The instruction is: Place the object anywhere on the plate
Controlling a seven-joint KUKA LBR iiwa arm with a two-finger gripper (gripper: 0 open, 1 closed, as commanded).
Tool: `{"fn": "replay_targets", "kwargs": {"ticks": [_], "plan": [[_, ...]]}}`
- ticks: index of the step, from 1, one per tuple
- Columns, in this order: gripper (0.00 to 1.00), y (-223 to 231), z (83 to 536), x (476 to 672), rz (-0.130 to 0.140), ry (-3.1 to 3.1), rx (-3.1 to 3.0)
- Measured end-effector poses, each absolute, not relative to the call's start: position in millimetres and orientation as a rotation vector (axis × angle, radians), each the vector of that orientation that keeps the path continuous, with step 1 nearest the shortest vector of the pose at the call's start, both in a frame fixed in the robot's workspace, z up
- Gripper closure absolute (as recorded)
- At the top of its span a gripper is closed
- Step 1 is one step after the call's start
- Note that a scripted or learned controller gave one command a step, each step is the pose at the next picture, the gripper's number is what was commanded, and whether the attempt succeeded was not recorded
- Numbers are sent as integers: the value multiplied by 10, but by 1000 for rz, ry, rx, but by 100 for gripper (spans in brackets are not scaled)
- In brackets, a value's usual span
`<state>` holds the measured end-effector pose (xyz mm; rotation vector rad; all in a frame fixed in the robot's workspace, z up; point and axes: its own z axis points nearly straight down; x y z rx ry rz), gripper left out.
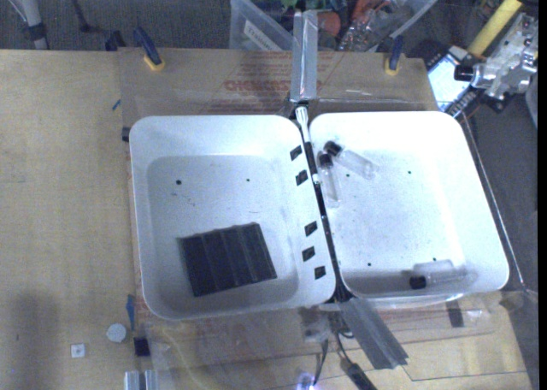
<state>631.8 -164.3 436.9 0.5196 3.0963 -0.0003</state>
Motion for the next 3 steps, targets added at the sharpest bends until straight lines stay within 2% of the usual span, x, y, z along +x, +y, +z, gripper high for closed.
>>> {"fn": "replay_targets", "kwargs": {"ticks": [1,2,3], "plan": [[100,-1478,4367,5195,0,3134,180],[100,-2241,4367,5269,-5,3126,-209],[100,-2074,4147,6029,-5,3049,-716]]}}
